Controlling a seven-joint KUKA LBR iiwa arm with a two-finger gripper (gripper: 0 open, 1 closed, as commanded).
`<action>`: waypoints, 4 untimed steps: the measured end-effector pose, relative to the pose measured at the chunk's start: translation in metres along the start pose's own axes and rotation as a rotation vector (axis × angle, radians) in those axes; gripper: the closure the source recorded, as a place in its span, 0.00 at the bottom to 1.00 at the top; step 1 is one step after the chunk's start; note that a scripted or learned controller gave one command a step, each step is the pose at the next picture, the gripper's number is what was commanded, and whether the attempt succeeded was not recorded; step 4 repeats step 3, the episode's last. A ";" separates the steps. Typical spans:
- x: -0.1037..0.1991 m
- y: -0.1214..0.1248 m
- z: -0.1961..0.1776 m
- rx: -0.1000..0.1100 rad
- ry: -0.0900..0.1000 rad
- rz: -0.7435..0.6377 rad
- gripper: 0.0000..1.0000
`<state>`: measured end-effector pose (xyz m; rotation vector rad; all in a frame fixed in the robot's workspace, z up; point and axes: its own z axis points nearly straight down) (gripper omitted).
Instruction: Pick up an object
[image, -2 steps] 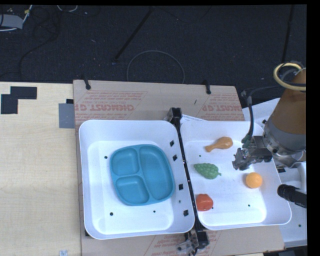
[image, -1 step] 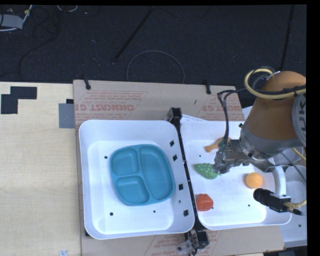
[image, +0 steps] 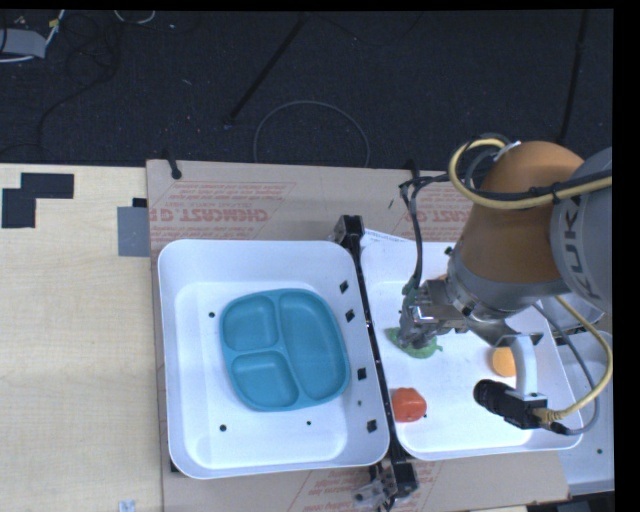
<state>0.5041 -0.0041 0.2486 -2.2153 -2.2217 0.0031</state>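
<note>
My gripper (image: 417, 330) is down in the right bin (image: 450, 440), near its left wall. Directly under it lies a small green object (image: 424, 349), partly hidden by the gripper, and whether the two touch is unclear. A red-orange object (image: 408, 404) rests close to the bin's front left corner. An orange object (image: 503, 361) lies to the right of the gripper, partly covered by the wrist. The grey arm with its orange band (image: 520, 215) hangs over the bin's right half.
The left bin (image: 190, 300) holds a blue divided plate (image: 283, 348) in its middle. A black divider (image: 362, 330) separates the two bins. Cables loop around the wrist and down the right side.
</note>
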 end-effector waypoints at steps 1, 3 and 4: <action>0.058 -0.009 0.009 0.001 0.000 -0.002 1.00; 0.104 0.000 0.013 0.000 -0.002 0.002 0.00; 0.104 0.000 0.013 0.000 -0.002 0.002 0.00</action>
